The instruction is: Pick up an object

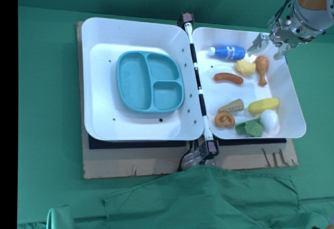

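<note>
The right bin (292,98) holds several toy foods: a blue bottle (228,52), a chicken drumstick (262,68), a yellow piece (245,68), a sausage (228,78), a corn cob (263,105), a white egg (269,119), broccoli (252,128), a pretzel (225,120) and a tan cone (231,106). My gripper (270,46) hangs above the bin's far right corner, just above the drumstick. It is open, with nothing between the fingers.
The left bin (102,118) carries a teal divided plate (150,81). A black-and-white hinge bar (197,82) runs between the bins. Green cloth (209,196) bunches in front of the cardboard base (130,163).
</note>
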`<act>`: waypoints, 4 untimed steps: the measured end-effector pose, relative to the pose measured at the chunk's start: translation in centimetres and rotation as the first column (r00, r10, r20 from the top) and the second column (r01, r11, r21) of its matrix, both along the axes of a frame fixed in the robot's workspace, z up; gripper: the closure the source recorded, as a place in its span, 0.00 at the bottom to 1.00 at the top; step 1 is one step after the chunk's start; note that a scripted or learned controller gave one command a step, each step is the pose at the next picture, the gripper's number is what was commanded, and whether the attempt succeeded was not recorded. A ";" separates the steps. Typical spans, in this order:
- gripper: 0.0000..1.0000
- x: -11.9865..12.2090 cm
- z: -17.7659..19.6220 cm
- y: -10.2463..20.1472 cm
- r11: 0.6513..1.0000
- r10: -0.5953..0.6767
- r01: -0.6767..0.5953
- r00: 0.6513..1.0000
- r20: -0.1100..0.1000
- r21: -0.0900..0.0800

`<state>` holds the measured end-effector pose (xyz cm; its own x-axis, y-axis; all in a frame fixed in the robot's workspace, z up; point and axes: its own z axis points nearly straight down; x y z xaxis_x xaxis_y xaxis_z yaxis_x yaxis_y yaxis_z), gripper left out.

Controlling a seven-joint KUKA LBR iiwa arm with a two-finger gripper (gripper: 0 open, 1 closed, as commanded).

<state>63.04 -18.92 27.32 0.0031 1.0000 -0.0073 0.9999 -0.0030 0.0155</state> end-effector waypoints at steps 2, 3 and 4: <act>0.00 4.9 -9.1 4.3 1.000 0.011 -0.011 1.000 -0.019 0.003; 1.00 5.0 -7.3 4.0 1.000 0.000 0.000 1.000 0.000 0.000; 0.00 4.9 -7.5 4.0 1.000 -0.001 0.001 1.000 -0.004 0.001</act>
